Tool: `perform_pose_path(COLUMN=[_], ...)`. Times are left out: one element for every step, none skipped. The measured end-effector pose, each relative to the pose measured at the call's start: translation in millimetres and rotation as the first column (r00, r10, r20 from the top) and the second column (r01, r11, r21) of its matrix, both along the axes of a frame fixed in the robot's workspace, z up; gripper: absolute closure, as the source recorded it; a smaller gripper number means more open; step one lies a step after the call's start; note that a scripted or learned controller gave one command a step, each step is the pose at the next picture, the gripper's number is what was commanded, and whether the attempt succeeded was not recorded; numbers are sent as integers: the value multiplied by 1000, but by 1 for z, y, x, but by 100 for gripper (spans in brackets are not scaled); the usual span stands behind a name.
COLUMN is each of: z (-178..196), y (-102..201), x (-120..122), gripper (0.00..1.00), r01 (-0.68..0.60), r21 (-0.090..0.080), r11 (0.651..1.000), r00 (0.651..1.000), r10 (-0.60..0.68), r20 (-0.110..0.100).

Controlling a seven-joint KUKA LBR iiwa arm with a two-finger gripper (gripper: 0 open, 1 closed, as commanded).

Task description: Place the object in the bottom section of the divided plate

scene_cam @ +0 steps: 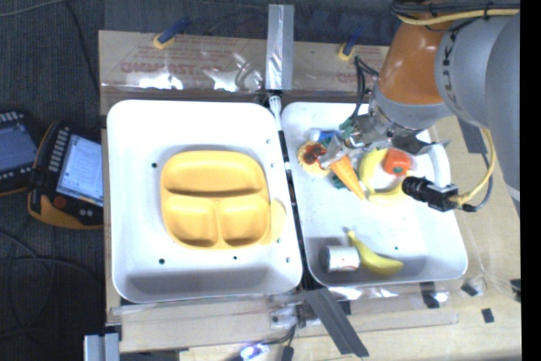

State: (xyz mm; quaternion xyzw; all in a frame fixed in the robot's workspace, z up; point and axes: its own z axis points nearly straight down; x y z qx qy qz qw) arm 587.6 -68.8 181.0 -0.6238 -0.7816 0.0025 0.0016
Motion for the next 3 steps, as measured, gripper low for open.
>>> perform_pose_path(z=[-1,-1,-1], y=[72,169,169], x=[-19,-41,-41], gripper=[100,100,0], r01=[169,271,272], r21=[1,-1,-1], r11=[986,963,962], r00=[986,963,962], r10=[-169,-271,-272], r20=[-2,-2,-2])
